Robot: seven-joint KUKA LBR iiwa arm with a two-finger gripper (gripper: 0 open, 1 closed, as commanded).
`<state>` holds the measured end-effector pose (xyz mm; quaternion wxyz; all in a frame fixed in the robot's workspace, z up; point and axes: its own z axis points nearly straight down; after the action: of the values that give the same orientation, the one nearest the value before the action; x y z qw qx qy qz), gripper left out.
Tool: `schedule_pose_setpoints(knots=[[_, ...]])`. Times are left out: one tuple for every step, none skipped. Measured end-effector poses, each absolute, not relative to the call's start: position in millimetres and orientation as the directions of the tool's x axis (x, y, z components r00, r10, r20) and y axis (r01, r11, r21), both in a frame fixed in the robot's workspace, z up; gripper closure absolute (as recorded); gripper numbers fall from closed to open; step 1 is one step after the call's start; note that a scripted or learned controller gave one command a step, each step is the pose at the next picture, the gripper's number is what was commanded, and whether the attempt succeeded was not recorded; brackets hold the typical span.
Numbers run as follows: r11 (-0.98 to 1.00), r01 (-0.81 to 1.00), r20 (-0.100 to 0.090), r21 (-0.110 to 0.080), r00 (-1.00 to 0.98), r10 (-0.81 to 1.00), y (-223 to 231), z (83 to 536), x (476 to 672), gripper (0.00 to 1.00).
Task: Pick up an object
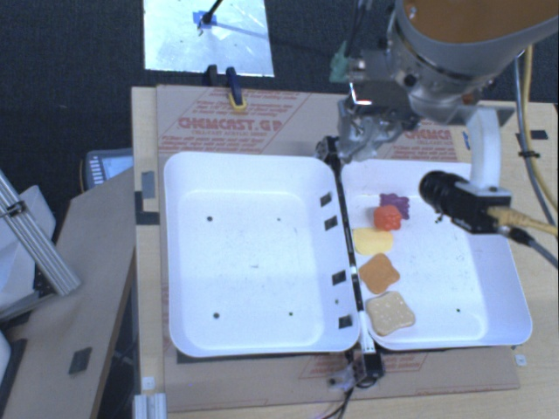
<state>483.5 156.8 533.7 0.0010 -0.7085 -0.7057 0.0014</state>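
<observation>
A dark floor surrounds a wooden bench (pixel 96 260), on which a printed cardboard sheet (pixel 236 120) lies under two shallow white bins set side by side. The left bin (pixel 253 251) has nothing but its bare floor to offer. The right bin (pixel 454 295) carries all the pieces, gathered in a short column along its left wall, beside the divider between the bins.

The grey arm (pixel 463 24) with its orange band looms over the far right of the scene, and the gripper (pixel 354 142) hangs below it at the far left corner of the right bin, over the rim. Whether its jaws stand wide or narrow I cannot tell; the wrist hardware hides them.

From the gripper, every candidate lies toward the near side and slightly right. Farthest along is the square cracker-like piece (pixel 389 312), then the tan piece (pixel 379 273), the yellow piece (pixel 374 241), the red piece (pixel 388 218) and, closest, the small purple piece (pixel 395 202). The column runs far to near, so the coming move is likely a short travel nearward and a descent.
</observation>
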Motion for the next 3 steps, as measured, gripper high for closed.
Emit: schedule_pose_setpoints(knots=[[0.008,1.000,0.003,0.002,-0.008,1.000,217.8,534.9,485.9,1.00],[0.006,1.000,0.002,0.001,-0.006,1.000,235.0,535.0,486.3,1.00],[0.005,1.000,0.001,0.001,-0.005,1.000,234.3,534.7,486.4,0.00]])
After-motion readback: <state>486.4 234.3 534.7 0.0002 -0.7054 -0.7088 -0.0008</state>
